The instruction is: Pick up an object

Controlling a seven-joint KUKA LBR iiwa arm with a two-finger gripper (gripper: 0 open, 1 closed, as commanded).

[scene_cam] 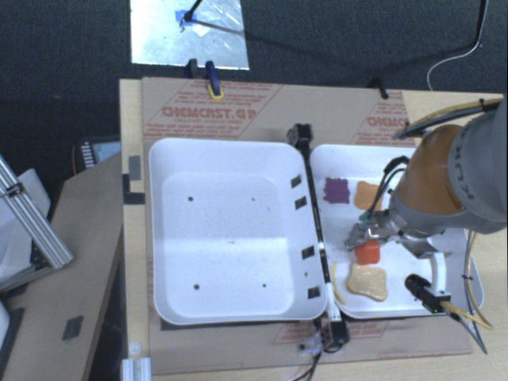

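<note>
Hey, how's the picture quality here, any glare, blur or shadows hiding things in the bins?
Camera view: soft and low in resolution; the left bin looks bright and nearly washed out, the foil sheet above glints, and the arm hides part of the right bin; the gripper near the red object looks smeared.

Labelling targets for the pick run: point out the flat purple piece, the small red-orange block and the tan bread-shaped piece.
flat purple piece [337,190], camera view, its middle.
small red-orange block [367,252], camera view, its top face.
tan bread-shaped piece [368,282], camera view, its middle.

Gripper [363,236] low over red object [367,252], right bin [333,155].
</note>
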